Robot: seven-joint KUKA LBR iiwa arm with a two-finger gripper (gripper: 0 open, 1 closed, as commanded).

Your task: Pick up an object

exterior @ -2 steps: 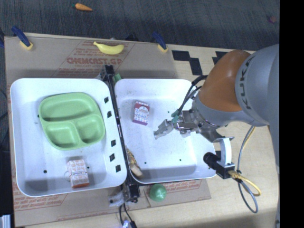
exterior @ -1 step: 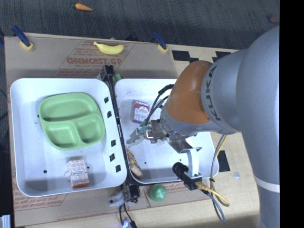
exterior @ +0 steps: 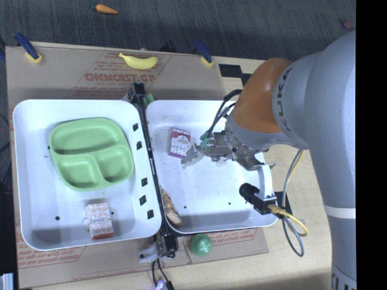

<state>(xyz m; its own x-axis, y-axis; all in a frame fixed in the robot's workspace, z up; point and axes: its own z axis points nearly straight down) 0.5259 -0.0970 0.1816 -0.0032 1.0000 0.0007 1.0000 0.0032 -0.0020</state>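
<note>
The grey arm (exterior: 314,95) with its orange band (exterior: 263,98) reaches in from 3 o'clock over the right bin (exterior: 205,213). Its gripper (exterior: 195,154) hangs low in that bin's upper middle, the fingertips pointing toward 9 o'clock; whether they are apart or closed cannot be told from this angle, and nothing is seen between them. A small dark red packet (exterior: 179,142) lies flat on the bin floor just at 10 o'clock of the fingertips, very near them, though contact cannot be made out.

The left bin (exterior: 27,180) holds a green divided tray (exterior: 92,151) in its upper half, and a small red and white carton (exterior: 98,220) toward 6 o'clock of the tray. A yellow banana (exterior: 139,60) lies on the cardboard at 12 o'clock, beyond the bins. A green ball (exterior: 201,244) rests at 6 o'clock, just outside the right bin's near rim. A small orange thing (exterior: 106,8) lies on the dark floor at 11 o'clock
</note>
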